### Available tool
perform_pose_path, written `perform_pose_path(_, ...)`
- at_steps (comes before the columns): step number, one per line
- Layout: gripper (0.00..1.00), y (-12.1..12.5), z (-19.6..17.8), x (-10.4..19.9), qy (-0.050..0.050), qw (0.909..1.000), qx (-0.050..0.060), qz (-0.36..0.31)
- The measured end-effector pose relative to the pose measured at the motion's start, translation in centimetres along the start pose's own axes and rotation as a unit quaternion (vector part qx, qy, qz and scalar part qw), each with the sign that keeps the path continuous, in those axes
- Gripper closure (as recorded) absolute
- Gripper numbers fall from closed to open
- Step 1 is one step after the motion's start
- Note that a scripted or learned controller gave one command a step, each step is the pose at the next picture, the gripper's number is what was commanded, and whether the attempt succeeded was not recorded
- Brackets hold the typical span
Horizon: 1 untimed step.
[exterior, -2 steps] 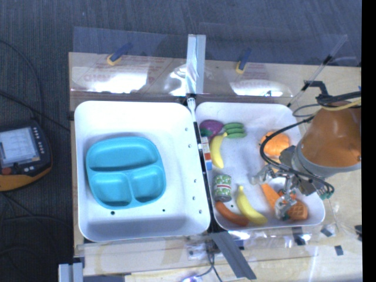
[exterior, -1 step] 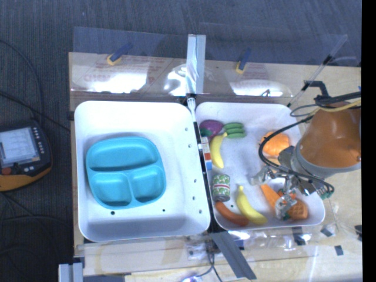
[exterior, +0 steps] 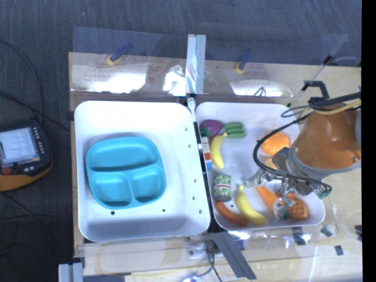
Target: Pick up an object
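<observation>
Clutter fills the right bin [exterior: 235,117]: a purple eggplant [exterior: 211,126] and a green pepper [exterior: 234,130] at the far end, a small banana [exterior: 218,148] just below them, and a green can [exterior: 222,187] near the divider. A larger banana [exterior: 249,206] lies slanted beside a red-brown sausage [exterior: 230,214] along the near wall. An orange [exterior: 276,143] sits toward the right, partly under the arm. A carrot [exterior: 267,196] lies between the larger banana and a reddish toy [exterior: 296,209] in the near right corner.

The left bin [exterior: 176,175] holds a blue tray [exterior: 124,170] with three compartments.

The arm [exterior: 326,143] reaches in from the right, its orange band over the right bin's right side, with black cables [exterior: 276,137] looping beside it. The gripper [exterior: 284,194] points down into the near right corner, just above the carrot and the reddish toy. Whether its jaws are open or closed cannot be told, nor whether anything sits between them.

Both bins rest on a pale wooden bench [exterior: 135,75] with clear sheeting at the back. Dark carpet [exterior: 176,10] lies beyond, and a handheld pendant [exterior: 20,151] rests on the floor at left.
</observation>
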State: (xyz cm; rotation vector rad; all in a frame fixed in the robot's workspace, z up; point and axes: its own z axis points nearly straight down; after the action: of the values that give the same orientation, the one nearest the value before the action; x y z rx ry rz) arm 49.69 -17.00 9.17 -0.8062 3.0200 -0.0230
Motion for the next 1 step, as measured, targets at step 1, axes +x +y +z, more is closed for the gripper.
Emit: perform_pose_path(1,1.00,0.00,-1.11,-0.25,-0.001,1.0000,0.001,0.000)
